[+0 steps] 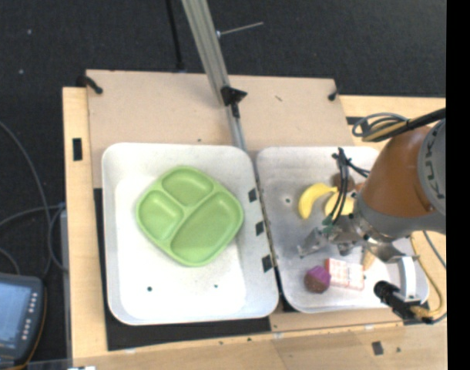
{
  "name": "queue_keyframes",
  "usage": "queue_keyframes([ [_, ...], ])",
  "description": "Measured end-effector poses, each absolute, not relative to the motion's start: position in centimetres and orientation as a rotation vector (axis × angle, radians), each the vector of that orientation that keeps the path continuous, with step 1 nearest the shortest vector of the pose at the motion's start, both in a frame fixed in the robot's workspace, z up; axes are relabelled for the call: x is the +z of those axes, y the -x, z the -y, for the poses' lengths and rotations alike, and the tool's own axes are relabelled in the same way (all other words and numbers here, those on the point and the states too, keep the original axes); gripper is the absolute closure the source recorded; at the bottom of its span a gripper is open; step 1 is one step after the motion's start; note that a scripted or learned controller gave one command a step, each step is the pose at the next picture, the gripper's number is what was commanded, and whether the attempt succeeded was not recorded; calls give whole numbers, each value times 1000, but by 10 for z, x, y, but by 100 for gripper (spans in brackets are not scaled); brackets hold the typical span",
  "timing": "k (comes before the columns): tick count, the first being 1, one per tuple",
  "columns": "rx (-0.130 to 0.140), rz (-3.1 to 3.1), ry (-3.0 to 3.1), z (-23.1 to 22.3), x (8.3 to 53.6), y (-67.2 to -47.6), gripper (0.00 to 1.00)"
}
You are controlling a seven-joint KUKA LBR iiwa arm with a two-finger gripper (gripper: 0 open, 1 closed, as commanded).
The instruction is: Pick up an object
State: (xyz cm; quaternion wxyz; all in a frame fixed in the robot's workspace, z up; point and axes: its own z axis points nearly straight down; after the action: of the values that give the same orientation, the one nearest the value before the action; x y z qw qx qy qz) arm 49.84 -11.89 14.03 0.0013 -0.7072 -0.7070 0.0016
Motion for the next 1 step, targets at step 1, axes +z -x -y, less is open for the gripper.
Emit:
queue_keyframes([
  [1,2,2221,2223,120,99,-499,0],
])
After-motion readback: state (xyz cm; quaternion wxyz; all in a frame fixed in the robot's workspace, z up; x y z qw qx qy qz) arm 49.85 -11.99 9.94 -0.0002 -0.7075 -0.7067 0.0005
